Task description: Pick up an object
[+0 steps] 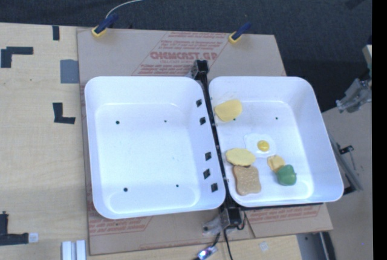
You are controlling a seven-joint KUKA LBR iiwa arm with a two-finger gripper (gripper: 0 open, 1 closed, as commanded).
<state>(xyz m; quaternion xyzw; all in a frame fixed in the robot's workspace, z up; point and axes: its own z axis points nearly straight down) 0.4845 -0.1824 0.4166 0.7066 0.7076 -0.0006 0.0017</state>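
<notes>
The right bin [314,132] carries all the candidates, and the pickings are tight. A yellow chip-shaped piece [228,110] lies by itself near the divider at the far side. Nearer the front, a second yellow piece [240,157] overlaps the toast slice [247,179], with the fried egg [262,146] just beside them and a small orange bit [276,162] touching the green piece [286,175]. The left bin [97,132] sits alongside on the desk. Something grey shows at the right edge [355,95], likely part of the arm; whether the pincer is open or closed cannot be told. The danger is plain: these items look flat and low, so fingers may slide over them, and in that front cluster a descent could nudge neighbours or catch two. The lone piece looks safer, though the divider wall may block a finger.
</notes>
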